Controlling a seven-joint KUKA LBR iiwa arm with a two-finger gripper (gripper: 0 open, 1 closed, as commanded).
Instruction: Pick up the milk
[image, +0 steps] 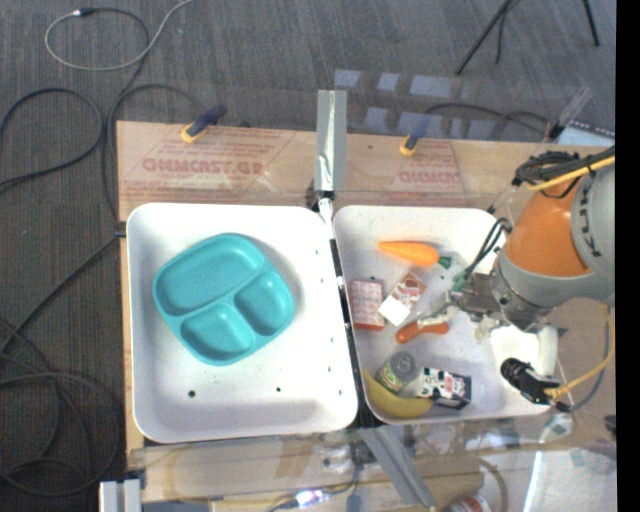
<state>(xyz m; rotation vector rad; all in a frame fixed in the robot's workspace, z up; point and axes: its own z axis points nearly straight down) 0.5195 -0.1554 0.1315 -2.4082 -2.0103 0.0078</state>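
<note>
The milk (405, 292) is a small white and red carton lying in the middle of the right bin (470, 218). My gripper (462, 292) hangs low over the bin just to the right of the carton, with a small gap between them. The grey arm with its orange band (545, 238) reaches in from the right and hides the bin's right side. Nothing shows as lifted off the bin floor.
Around the milk lie an orange carrot (408, 252), a pink packet (365, 304), a small red-orange piece (420, 328), a can (403, 367), a banana (396, 403) and a dark box (447, 386). The left bin (160, 400) holds a teal divided plate (225, 297).
</note>
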